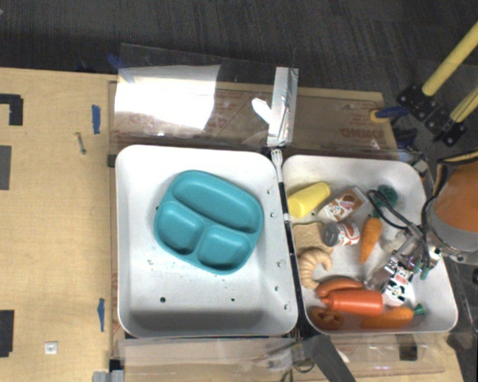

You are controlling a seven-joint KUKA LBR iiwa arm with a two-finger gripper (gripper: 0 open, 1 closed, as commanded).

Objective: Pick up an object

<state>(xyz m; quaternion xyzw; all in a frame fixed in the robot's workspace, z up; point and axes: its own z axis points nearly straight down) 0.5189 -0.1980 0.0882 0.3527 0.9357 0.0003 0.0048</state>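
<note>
The right bin (431, 325) holds several toy foods. A yellow piece (308, 199) lies at its back left, with a small red and white carton (345, 205) beside it. An orange carrot (369, 238) lies in the middle and a croissant (313, 262) at the left. A red sausage (359, 301) lies near the front, above a long carrot (384, 318). My gripper (403, 261) reaches in from the right and hangs low over the bin's right part. It is just above a black and white toy (396, 290) and right of the carrot.
The left bin (135, 221) bears a teal divided plate (209, 220). The arm's orange band (464, 200) is over the right bin's right rim. A clear plastic wall (282, 105) stands behind both bins. Yellow poles (463, 46) cross the far right corner.
</note>
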